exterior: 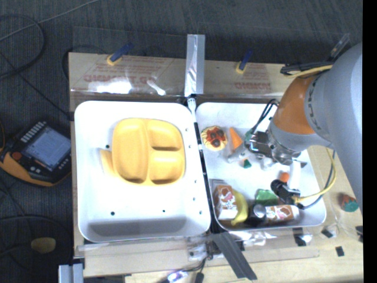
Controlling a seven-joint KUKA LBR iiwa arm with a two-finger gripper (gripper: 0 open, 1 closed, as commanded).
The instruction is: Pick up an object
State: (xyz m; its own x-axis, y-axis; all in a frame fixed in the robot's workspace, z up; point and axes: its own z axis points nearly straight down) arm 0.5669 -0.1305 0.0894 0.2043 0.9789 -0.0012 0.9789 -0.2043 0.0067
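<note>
Nearest, along the right bin's (pixel 203 175) front edge, a brown packet (pixel 224 200), a banana (pixel 241 209) and a bottle (pixel 275 213) are lying, the bottle's long axis running left to right. Farther back, the gripper (pixel 259 151) is hanging over mid-bin; whether it is spread or pressed together I cannot tell. Beyond, a pizza toy (pixel 214 137) and carrot (pixel 235 138) are sitting. Leftward, a yellow tray (pixel 147 150) is resting in the left bin (pixel 88 205).
</note>
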